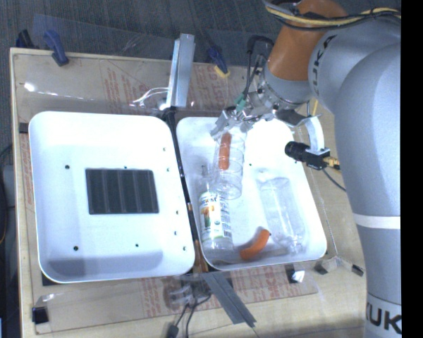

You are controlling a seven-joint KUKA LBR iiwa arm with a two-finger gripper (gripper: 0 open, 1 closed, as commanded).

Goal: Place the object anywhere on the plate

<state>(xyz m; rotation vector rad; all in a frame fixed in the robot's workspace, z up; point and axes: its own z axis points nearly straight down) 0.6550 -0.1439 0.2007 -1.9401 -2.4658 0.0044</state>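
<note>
The plate (122, 191) is a dark grey ribbed rectangle lying flat in the middle of the left bin (56, 146). My gripper (230, 127) hangs over the far end of the right bin (317, 224). An orange sausage-shaped object (225, 152) hangs upright from between the fingers, its top end pinched there. It sits above a clear bottle (230, 178). The gripper is right of the plate, across the wall between the bins.
The right bin also holds a labelled clear bottle (215, 220), a second clear bottle (282, 210) along its right side and another orange sausage shape (254, 244) at the near edge. A metal post (180, 69) stands behind the bins' junction.
</note>
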